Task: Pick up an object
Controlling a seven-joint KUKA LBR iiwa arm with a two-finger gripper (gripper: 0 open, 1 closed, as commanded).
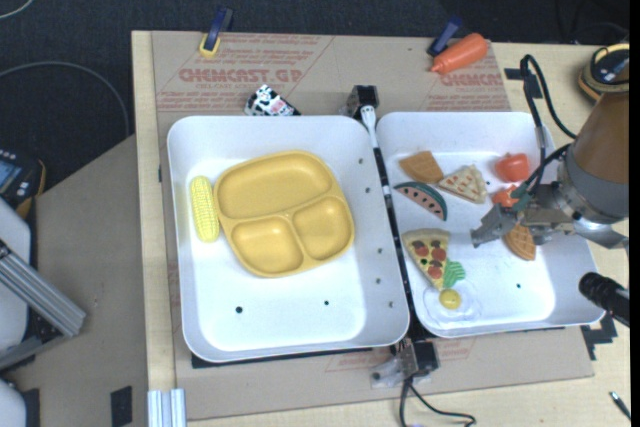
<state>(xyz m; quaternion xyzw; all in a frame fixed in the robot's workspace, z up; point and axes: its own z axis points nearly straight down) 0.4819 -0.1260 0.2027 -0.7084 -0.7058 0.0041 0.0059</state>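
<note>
In the camera view the arm (608, 160) reaches in from the right over the right bin (455, 119), and its gripper (505, 223) hangs low over that bin's right half, its dark tip slanting down and to the left. Whether the gripper is open or closed cannot be told from here, and nothing can be seen held in it. The piece nearest to it is a brown waffle wedge (522, 244), lying flat on the bin floor just below and to the right of the tip. The gripper's body overlaps its upper edge, so contact cannot be judged. The wedge's long axis runs roughly from upper left to lower right, and its rounded end faces the near rim. A red piece (513, 167) sits just above the gripper, near the far rim. To the left, well clear of the tip, lie a tan sandwich triangle (463, 184), a watermelon slice (424, 199) curving along a left-to-right axis, and a brown toast corner (421, 165). Nearer the front, a pizza slice (429, 254) points its narrow end toward the near rim, with a green piece (454, 272) touching its right side and a fried egg (450, 299) just below. The left bin (260, 123) holds a yellow divided plate (285, 212) with a corn cob (204, 208) upright in the picture beside its left edge.
</note>
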